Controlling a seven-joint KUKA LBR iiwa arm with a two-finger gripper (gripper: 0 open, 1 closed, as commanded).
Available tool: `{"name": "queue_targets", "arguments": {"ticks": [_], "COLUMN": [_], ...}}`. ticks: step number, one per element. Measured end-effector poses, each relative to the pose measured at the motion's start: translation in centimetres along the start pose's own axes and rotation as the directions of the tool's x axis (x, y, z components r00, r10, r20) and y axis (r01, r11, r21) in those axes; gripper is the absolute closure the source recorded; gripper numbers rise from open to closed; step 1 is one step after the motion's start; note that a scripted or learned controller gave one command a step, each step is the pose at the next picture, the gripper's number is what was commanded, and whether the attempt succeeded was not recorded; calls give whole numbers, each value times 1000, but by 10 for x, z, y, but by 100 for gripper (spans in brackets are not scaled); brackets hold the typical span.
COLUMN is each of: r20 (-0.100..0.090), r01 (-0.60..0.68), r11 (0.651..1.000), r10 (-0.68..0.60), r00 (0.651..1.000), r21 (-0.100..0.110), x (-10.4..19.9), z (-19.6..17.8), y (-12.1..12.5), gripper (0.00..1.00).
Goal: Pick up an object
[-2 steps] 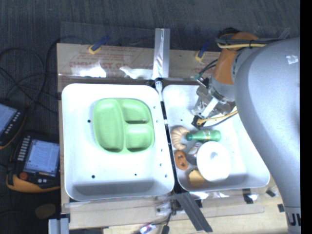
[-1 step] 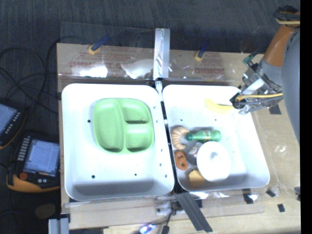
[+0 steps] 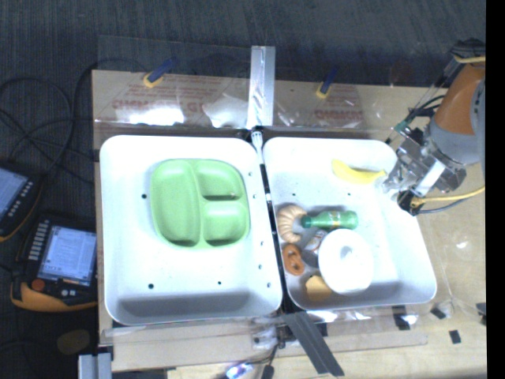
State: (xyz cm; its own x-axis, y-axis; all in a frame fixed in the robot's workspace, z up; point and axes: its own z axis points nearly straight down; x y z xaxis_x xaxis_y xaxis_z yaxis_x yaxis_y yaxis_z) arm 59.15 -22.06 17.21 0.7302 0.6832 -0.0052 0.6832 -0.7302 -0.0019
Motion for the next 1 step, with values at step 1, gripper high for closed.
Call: {"name": "queue_targets", "arguments": {"ticks": [1], "r20": [0], "r01": [-384], "r11": [924], "r10": [384], "r00": [924], "r21": [-1], "x": [39], "z": [-102], "y": [6], "gripper": [100]}}
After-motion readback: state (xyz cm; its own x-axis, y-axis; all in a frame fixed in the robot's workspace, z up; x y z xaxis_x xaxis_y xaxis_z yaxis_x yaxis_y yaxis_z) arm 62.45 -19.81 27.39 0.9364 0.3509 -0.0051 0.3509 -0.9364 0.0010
